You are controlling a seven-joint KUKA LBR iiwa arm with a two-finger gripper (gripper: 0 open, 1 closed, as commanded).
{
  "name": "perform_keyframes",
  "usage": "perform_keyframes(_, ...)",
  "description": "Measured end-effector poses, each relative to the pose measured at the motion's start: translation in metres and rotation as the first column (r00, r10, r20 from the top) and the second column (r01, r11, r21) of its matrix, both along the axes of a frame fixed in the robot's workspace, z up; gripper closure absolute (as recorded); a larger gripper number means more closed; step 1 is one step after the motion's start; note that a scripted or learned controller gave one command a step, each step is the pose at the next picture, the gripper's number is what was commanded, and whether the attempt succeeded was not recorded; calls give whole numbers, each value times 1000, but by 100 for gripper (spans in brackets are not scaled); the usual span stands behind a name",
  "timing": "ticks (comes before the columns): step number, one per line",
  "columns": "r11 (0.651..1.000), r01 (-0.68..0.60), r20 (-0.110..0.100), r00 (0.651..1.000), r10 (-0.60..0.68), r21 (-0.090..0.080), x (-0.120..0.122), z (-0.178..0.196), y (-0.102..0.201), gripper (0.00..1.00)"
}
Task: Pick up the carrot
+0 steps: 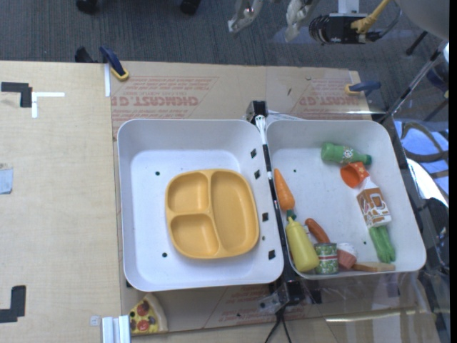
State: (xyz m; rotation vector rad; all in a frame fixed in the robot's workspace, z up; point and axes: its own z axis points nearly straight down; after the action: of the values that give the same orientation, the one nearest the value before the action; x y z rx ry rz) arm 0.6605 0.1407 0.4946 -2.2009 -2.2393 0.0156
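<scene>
The carrot [283,189] is a small orange cone lying in the right bin [321,199], close against its left wall, tip pointing to the far side. My gripper [268,16] hangs high at the top edge of the view, beyond the far end of the bench and well away from the carrot. Its two pale fingers [241,16] stand spread apart with nothing between them, so it is open.
The left bin [136,191] holds a yellow divided plate [212,213]. Around the carrot lie a yellow bottle [300,245], a reddish sausage [317,229], a small can [326,258], a green bottle [344,153], an orange cup [355,174] and a carton [372,207].
</scene>
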Motion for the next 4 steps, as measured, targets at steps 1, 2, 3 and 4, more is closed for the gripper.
perform_keyframes(1, 1000, -3, -2, 1000, 3, -3, 1, 7, 1, 100)
perform_keyframes(2, 1000, -3, -3, 1000, 3, -3, 1, 7, 1, 0)
perform_keyframes(3, 1000, -6, -4, 1000, 6, -6, 2, 14, 2, 100)
perform_keyframes(4, 1000, -5, -5, 1000, 5, -6, 2, 14, 1, 0)
